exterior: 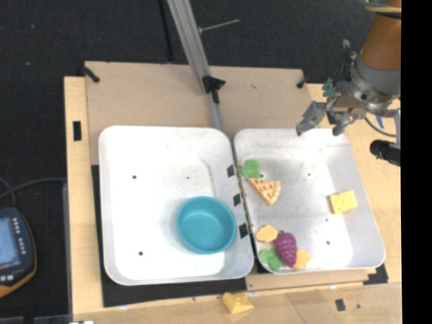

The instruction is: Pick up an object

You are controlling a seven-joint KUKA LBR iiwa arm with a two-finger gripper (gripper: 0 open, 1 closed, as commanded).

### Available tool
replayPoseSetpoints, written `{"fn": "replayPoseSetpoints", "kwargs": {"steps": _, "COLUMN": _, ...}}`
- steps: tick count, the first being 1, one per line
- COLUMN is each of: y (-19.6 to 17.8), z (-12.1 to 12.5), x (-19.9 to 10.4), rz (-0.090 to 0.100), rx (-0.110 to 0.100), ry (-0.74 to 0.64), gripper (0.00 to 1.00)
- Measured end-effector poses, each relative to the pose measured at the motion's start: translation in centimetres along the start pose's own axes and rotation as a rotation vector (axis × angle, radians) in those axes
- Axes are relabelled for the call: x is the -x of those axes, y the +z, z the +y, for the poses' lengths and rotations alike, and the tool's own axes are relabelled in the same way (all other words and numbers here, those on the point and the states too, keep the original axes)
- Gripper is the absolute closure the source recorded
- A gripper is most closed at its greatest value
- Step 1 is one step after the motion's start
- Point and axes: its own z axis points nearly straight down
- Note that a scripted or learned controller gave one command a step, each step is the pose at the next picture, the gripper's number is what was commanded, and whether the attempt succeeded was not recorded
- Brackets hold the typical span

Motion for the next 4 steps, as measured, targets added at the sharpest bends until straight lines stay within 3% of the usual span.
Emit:
{"fn": "replayPoseSetpoints", "kwargs": {"steps": 1, "y": 0.0, "z": 0.0, "x": 0.0, "rz": -0.001, "rx": 0.0, "ry": -0.001, "gripper": 0.0}}
{"fn": "replayPoseSetpoints", "kwargs": {"steps": 4, "y": 17.5, "z": -0.5, "x": 0.0, "rz": 0.0, "rx": -0.007, "ry": 0.007, "gripper": 0.0}}
